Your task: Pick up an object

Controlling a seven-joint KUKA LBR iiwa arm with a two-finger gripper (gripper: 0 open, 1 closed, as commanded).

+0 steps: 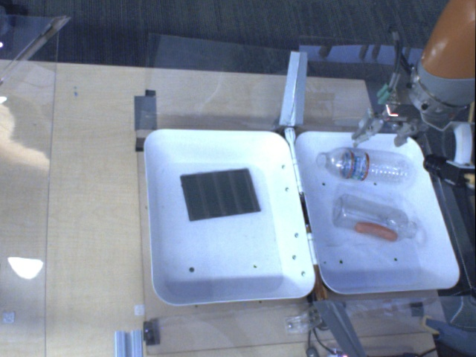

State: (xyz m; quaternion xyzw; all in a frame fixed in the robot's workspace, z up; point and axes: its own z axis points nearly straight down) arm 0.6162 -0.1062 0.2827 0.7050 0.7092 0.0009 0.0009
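Note:
A clear plastic water bottle (364,166) with a blue label lies on its side in the back of the right bin (439,266). In front of it lies a second clear bottle or tube (374,220) with a red-orange thing (375,231) inside or beside it. A dark ribbed rectangular pad (220,193) lies flat in the left bin (223,281). My gripper (384,129) hangs over the back edge of the right bin, just above and behind the water bottle, its fingers (365,131) spread open with nothing between them.
A metal divider post (294,95) rises at the back between the two bins. The wooden bench (74,199) spreads to the left. Cables and brackets (327,329) sit at the front edge below the right bin.

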